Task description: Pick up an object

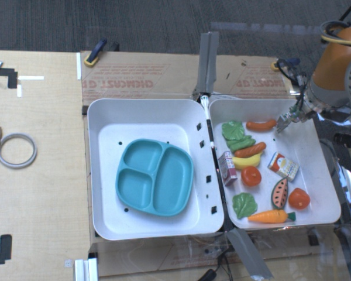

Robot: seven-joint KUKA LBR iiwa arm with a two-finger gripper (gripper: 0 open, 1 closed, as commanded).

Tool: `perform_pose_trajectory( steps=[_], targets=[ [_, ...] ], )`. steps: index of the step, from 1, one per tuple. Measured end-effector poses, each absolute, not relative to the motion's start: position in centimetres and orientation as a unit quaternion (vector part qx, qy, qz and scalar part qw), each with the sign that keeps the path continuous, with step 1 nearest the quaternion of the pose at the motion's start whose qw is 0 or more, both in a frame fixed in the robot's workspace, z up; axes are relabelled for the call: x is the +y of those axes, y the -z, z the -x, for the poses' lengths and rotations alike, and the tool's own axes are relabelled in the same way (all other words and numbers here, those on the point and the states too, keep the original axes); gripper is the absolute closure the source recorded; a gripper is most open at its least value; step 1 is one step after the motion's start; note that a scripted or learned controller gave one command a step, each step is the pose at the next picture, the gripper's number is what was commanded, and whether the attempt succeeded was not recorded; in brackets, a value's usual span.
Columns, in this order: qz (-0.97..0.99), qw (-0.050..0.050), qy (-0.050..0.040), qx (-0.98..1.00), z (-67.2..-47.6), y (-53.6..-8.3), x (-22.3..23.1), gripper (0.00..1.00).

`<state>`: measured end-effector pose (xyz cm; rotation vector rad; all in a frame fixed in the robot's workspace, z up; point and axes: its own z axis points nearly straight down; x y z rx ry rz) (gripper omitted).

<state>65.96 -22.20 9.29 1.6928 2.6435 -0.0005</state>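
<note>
1. Lowest in the frame, a carrot [270, 216] lies along the near wall of the right bin [329, 174].
2. At upper right the pincer [285, 122] hangs over that bin's far corner, just beside one end of a red sausage [261, 124]; whether it is spread or pressed together I cannot tell, and nothing shows between its tips.
3. Further out in the same bin lie green leaves [235, 134], a banana [246, 160], a tomato [251, 176], a small carton [283, 166] and a watermelon slice [279, 194].
4. Left bin [102, 157], mid-frame, holds a blue divided plate [154, 177].
5. On the surface [41, 186] at far left lies a tape ring [15, 150].
</note>
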Motion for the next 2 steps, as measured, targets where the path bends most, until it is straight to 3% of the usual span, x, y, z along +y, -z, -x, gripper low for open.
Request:
perform_pose_trajectory(
  steps=[2],
  targets=[
    [-0.448,0.002,0.0,0.894,-66.0,-9.3,-22.1,1.0]
  ],
)
